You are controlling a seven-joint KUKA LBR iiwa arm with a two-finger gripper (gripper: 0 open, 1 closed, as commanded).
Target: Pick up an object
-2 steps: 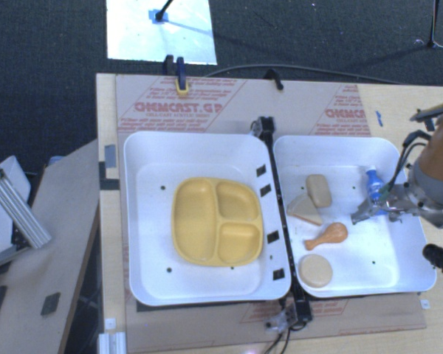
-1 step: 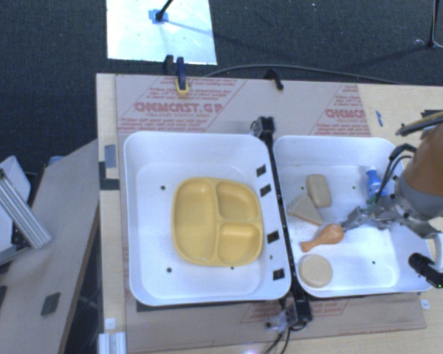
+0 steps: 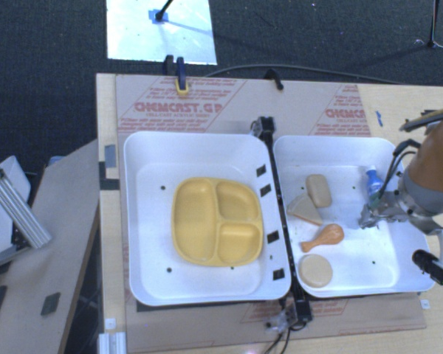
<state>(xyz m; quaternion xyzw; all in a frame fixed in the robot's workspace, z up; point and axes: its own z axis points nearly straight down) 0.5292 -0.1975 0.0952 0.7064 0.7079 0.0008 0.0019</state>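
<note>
Far left of gripper: yellow sectioned plastic tray in left white bin, likely a drop target. Just left: orange plastic drumstick, nearest candidate, loose. Gripper low in right bin; closure cannot tell.

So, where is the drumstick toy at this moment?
The drumstick toy lies in the right bin, near its left wall, between the wedge-shaped piece above it and the round cookie below it.

In my right bin lie a tan block, a wedge, a drumstick, a round cookie and a blue thing.
</note>
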